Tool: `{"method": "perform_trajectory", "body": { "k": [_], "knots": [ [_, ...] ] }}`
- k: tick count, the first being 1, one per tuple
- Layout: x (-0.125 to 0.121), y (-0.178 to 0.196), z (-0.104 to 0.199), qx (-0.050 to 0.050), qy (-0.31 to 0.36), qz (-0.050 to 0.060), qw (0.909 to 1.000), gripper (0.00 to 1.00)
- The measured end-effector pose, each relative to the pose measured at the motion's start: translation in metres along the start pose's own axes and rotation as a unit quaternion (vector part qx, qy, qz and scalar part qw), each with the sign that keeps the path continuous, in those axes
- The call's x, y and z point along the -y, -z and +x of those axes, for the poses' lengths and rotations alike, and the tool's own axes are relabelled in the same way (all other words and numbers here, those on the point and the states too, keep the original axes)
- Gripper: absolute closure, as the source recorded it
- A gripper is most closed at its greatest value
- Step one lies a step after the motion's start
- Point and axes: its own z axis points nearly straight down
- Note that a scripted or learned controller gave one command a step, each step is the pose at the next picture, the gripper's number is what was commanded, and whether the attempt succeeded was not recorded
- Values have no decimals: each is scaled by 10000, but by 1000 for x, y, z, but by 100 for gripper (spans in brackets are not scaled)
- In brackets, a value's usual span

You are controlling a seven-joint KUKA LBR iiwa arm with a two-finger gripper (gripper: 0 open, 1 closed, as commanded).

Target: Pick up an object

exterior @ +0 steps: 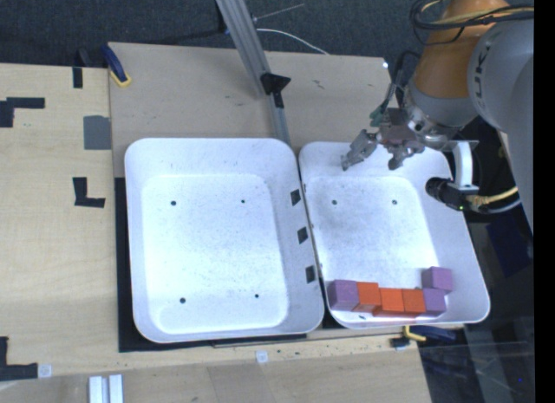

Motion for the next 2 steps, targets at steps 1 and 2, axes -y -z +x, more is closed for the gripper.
{"method": "perform_trajectory", "body": {
  "k": [1,2],
  "knots": [
    [16,-21,74,-8,24,10,10000,0],
    [29,47,88,-1,6,-36,10000,0]
  ]
}}
